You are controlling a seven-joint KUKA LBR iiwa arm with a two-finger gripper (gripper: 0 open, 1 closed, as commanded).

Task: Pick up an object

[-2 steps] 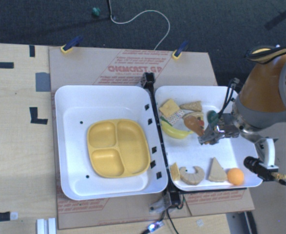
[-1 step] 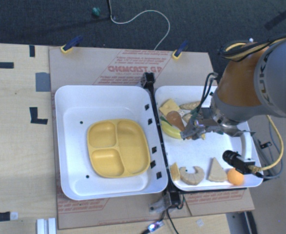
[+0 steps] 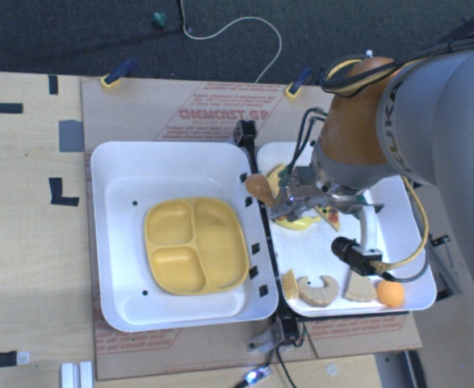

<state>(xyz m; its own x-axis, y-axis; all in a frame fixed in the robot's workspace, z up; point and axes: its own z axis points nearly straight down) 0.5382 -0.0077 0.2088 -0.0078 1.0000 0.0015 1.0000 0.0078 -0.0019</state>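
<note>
Grey arm's tool (image 3: 289, 207) hovers touching yellow banana (image 3: 295, 222).

Grey arm (image 3: 438, 111) enters from right, bent downward. Orange band (image 3: 354, 128) above wrist. Gripper (image 3: 289, 208) low at right bin's left edge, near divider. Black cables loop around wrist. Finger state unclear.
</note>
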